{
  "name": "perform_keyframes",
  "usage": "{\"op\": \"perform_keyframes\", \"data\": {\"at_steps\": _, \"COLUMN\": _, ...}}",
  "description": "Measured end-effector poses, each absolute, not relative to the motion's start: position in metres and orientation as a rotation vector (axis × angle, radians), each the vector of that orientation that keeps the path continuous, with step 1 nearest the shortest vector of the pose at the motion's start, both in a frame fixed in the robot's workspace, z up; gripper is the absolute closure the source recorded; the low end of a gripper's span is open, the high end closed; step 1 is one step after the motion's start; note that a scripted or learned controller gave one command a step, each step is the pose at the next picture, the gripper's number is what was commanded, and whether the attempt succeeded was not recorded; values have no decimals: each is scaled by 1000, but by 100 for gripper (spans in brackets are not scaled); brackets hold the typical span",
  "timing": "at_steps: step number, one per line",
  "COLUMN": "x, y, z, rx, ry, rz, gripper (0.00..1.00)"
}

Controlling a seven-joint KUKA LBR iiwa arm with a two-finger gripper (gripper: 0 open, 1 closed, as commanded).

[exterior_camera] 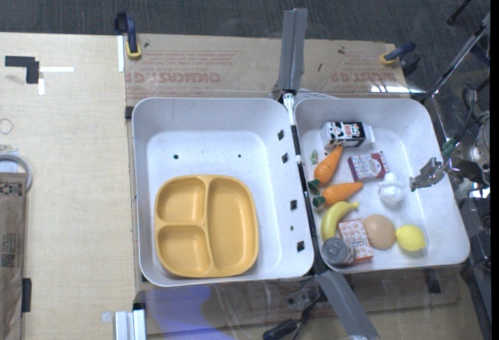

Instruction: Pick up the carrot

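Note:
Two orange carrots with green tops lie in the right bin point(437, 136), near its left wall. One carrot point(329, 163) points up and right, and the other carrot point(341, 193) lies almost level just below it. My gripper point(427, 174) hangs at the bin's right side, a good way right of both carrots and beside a small white object point(391, 192). Nothing shows in the gripper.
The right bin also holds a black-and-white carton point(345, 132), a red packet point(367, 167), a banana point(337, 217), a brown roll point(380, 230), a lemon point(410, 238), a can point(336, 251) and a red box point(355, 237). A yellow divided plate point(207, 224) lies in the left bin point(156, 128).

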State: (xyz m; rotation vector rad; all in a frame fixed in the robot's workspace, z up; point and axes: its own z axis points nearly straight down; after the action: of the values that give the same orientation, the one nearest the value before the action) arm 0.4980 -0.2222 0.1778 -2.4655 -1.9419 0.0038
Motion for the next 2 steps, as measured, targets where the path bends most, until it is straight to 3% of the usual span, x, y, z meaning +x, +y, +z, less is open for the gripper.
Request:
{"op": "perform_keyframes", "data": {"at_steps": 1, "x": 499, "y": -223, "z": 186, "rx": -2467, "ry": -1939, "rz": 4, "gripper": 100}}
{"op": "perform_keyframes", "data": {"at_steps": 2, "x": 530, "y": -217, "z": 204, "rx": -2325, "ry": -2112, "rz": 3, "gripper": 100}}
